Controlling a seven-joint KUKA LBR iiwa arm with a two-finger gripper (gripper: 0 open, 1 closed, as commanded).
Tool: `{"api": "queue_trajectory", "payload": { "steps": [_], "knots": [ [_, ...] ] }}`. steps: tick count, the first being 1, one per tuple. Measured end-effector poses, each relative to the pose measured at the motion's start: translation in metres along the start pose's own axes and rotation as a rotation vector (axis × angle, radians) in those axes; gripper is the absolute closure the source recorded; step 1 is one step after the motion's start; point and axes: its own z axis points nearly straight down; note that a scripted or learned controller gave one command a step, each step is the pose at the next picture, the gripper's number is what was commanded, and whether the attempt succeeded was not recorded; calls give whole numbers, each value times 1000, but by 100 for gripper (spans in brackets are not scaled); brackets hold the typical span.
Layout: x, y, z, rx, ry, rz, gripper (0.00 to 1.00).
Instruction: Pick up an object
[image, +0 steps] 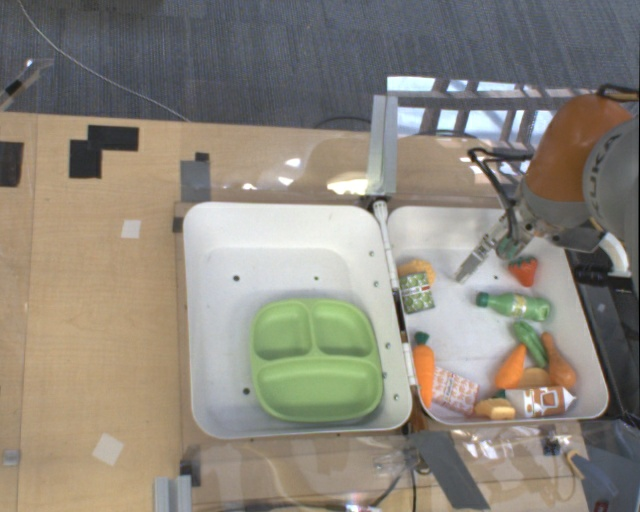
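Note:
My gripper (494, 256) hangs over the back of the right bin (455, 225), open, with nothing between its fingers. One grey finger (471, 266) slants down to the left; the other stands just beside a small red toy fruit (524, 270). A green bottle (513, 304) lies in front of the gripper. Left of it sit a bun-like toy (415, 270) and a green-labelled can (417, 292). At the bin's front lie an orange carrot (424, 368), a pink packet (455, 390), a white carton (541, 401), a green cucumber (530, 342) and orange toy vegetables (512, 368).
The left bin (230, 240) holds a green divided plate (315, 358). A metal divider post (383, 150) rises between the bins at the back. The arm's orange band (565, 150) looms over the right bin's back right corner.

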Motion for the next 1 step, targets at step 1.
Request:
{"api": "queue_trajectory", "payload": {
  "steps": [1],
  "knots": [
    [26, -61, 0, -1, -4, -15, 0]
  ]
}}
